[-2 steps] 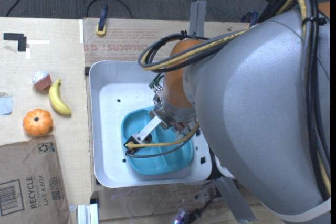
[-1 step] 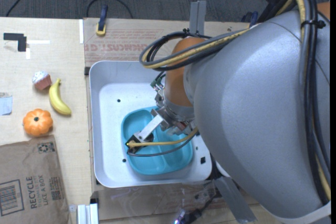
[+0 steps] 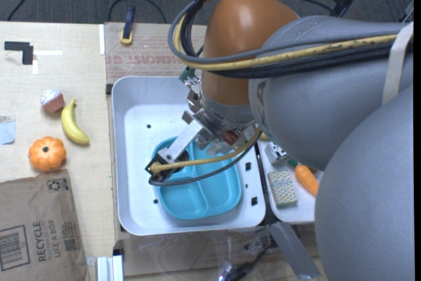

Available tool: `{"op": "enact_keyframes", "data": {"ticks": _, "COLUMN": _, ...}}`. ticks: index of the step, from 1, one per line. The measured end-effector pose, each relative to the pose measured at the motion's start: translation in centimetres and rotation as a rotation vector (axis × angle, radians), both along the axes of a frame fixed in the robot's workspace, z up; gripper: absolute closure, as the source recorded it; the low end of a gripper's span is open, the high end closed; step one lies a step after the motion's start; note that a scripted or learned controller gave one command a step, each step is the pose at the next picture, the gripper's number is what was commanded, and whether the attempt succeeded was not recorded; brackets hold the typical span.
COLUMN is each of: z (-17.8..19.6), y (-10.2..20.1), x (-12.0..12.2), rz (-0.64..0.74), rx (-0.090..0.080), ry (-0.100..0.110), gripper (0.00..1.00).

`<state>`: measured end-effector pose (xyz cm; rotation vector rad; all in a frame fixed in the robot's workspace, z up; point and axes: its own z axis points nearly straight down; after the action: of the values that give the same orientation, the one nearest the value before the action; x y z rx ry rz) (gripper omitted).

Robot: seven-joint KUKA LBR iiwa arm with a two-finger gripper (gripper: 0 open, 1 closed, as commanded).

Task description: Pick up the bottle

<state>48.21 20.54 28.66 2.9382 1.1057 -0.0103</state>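
Your hand (image 3: 212, 129) at frame centre over the shallow white bin (image 3: 131, 207), grip you cannot tell, clear red-labelled bottle (image 3: 227, 137) mostly hidden just beneath it, at the upper right edge of the blue divided plastic tray (image 3: 197, 197)

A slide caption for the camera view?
Arm over a blue tray in one bin; carrot and sponge in the other bin.

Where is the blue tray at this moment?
In the camera view, the blue tray lies in the left-hand bin, toward its lower right corner, partly under the arm, with the sponge just beyond the bin's right wall.
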Motion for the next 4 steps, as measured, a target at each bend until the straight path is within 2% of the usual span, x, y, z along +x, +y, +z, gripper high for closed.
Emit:
{"op": "enact_keyframes", "data": {"ticks": 1, "z": -14.6, "y": -1.2, "x": -0.6, "rz": -0.267, "rx": -0.001, "ry": 0.001, "gripper": 1.0}}
{"op": "enact_keyframes", "data": {"ticks": 2, "z": -15.8, "y": 2.2, "x": 5.9, "rz": -0.25, "rx": 0.0, "ry": -0.001, "gripper": 1.0}}
{"op": "enact_keyframes", "data": {"ticks": 3, "z": -2.0, "y": 2.2, "x": 5.9, "rz": -0.359, "rx": -0.002, "ry": -0.003, "gripper": 1.0}}
{"op": "enact_keyframes", "data": {"ticks": 4, "z": -1.2, "y": 2.0, "x": 5.9, "rz": -0.365, "rx": -0.007, "ry": 0.0, "gripper": 1.0}}
